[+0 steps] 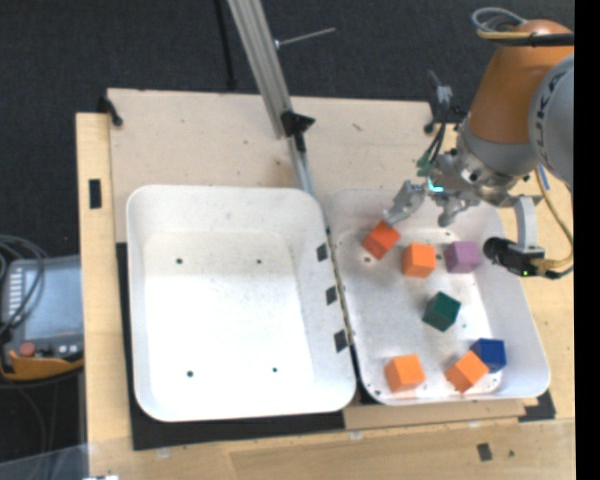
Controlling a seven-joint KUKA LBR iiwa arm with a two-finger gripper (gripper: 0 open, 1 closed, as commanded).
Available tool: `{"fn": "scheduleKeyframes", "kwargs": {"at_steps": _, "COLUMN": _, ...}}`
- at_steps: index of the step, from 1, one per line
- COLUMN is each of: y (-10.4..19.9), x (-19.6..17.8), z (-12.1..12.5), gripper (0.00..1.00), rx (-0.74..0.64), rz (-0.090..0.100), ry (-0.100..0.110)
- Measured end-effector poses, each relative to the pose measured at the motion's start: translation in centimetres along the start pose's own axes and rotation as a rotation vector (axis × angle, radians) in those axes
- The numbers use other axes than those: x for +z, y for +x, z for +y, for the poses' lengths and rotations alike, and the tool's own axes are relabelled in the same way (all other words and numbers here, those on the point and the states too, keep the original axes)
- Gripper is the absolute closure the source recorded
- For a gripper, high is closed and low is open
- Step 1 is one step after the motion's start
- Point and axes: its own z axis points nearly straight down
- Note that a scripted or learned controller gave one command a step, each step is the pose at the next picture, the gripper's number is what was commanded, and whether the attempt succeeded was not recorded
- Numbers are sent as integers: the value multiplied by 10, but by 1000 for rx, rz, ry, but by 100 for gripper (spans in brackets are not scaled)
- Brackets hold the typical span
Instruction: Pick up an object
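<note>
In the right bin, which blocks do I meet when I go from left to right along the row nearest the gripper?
Red-orange block → orange block → purple block.

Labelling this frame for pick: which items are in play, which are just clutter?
In play:
end effector, fingers spread, holding nothing
right bin
red-orange cube, orange cubes, purple cube, green cube, blue cube

Clutter:
left bin
aluminium post
pendant
</note>
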Motion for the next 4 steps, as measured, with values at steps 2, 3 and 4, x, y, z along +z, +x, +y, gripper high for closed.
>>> {"fn": "scheduleKeyframes", "kwargs": {"at_steps": 2, "y": -1, "x": 56, "z": 8, "gripper": 0, "rx": 0, "rz": -5, "ry": 0}}
{"fn": "scheduleKeyframes", "kwargs": {"at_steps": 3, "y": -5, "x": 96, "z": 6, "gripper": 0, "rx": 2, "rz": -7, "ry": -11}}
{"fn": "scheduleKeyframes", "kwargs": {"at_steps": 4, "y": -8, "x": 121, "z": 6, "gripper": 0, "rx": 4, "rz": -6, "ry": -3}}
